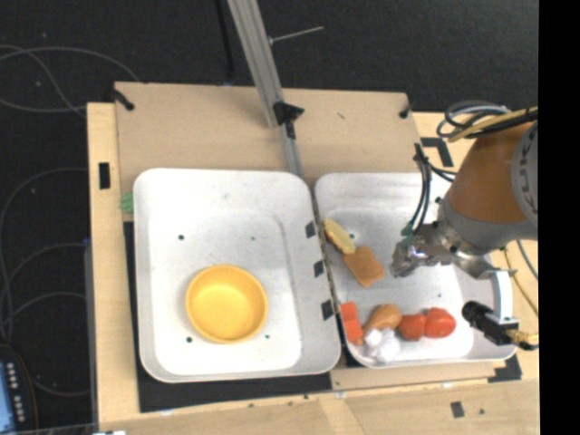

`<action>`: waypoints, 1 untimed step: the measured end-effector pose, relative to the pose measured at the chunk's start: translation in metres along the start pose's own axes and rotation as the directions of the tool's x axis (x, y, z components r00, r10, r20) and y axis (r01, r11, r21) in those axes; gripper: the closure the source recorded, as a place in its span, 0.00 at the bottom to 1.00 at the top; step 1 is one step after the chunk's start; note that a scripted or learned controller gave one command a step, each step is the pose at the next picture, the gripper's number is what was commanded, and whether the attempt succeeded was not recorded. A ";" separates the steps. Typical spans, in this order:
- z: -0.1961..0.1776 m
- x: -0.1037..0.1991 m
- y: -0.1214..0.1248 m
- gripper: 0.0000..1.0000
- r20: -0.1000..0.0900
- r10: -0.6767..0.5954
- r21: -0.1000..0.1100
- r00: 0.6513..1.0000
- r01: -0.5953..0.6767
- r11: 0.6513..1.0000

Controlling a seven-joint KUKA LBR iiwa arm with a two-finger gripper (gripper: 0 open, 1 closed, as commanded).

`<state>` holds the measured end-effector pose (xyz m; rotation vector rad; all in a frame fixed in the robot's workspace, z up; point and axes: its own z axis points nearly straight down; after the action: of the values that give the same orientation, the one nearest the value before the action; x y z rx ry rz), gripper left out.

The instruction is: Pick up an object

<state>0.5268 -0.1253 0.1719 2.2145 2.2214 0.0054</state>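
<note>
My gripper (405,258) hangs over the middle of the right bin (381,193), under the orange wrist band. Just to its left lie a tan bread-like slab (365,265) and a pale yellow piece (340,236) near the bin's left wall. Along the bin's front edge sit an orange block (352,321), a white lump (381,344), a brown bun-shaped piece (385,315) and a red tomato-like object (429,324). Nothing shows between the fingers.
A yellow bowl (227,303) rests in the left bin (217,198), toward its front. A metal pole (258,48) slants up from between the bins at the back. A black and white part (494,311) of the arm hangs over the right bin's front right corner.
</note>
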 end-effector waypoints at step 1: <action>-0.057 0.003 -0.005 1.00 0.000 0.000 0.003 1.000 0.000 1.000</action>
<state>0.5215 -0.1226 0.2293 2.2163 2.2226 0.0013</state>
